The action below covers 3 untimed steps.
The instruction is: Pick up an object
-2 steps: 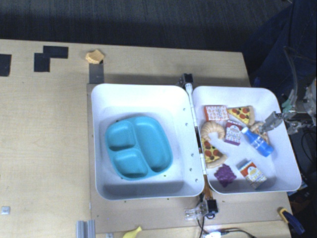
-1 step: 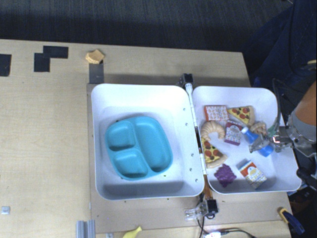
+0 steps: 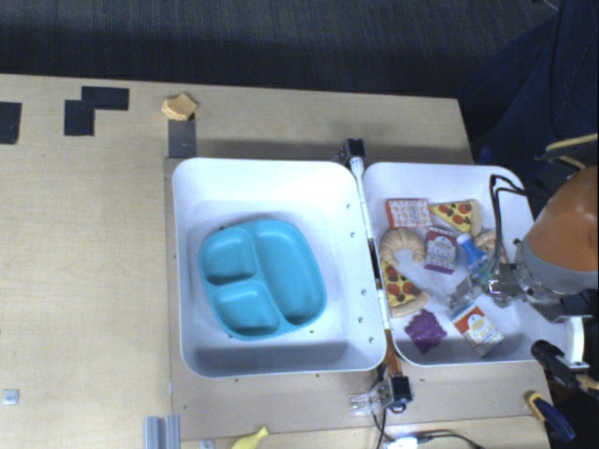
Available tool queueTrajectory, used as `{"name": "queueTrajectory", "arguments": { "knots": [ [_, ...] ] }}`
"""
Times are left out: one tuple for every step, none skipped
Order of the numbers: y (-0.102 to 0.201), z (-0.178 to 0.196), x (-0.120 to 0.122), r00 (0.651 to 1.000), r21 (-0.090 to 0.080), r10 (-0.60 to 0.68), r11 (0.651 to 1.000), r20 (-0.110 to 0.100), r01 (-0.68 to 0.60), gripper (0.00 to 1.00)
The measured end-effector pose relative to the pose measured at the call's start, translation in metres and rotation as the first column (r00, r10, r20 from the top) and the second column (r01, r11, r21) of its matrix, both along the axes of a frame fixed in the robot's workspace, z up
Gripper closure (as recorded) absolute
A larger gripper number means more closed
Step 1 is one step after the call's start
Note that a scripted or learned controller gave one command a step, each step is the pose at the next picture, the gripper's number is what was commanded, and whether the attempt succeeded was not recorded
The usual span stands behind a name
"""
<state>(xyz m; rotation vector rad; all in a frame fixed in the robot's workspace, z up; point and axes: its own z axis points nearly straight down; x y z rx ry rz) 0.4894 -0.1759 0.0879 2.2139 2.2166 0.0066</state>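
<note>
Pincer (image 3: pixel 479 288) sits low in R bin (image 3: pixel 505 178), among the toys; can't tell how far open it is or whether it has hold of anything. Nearest items: blue bottle (image 3: pixel 471 251) just above it, small red-white carton (image 3: pixel 477 325) just below. Purple grape bunch (image 3: pixel 425 329) to its L, near front wall. Count in R bin: 2 pizza slices (image 3: pixel 456 215) (image 3: pixel 402 288), 1 croissant (image 3: pixel 401 243), 2 printed packets (image 3: pixel 407 212) (image 3: pixel 439 249). L bin (image 3: pixel 192 251): 1 teal 3-section plate (image 3: pixel 263 277). On bench (image 3: pixel 84 279): 1 tan lump (image 3: pixel 178 108).
</note>
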Motion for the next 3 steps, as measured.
{"name": "queueTrajectory", "arguments": {
  "knots": [
    [0.000, 0.011, 0.001, 1.000, 0.001, -0.003, 1.000, 0.003, 0.003, 1.00],
    [0.000, 0.012, 0.002, 1.000, -0.001, 0.002, 1.000, 0.006, -0.002, 0.00],
    [0.001, 0.023, 0.004, 1.000, -0.001, 0.003, 1.000, 0.009, -0.003, 1.00]
  ]
}}
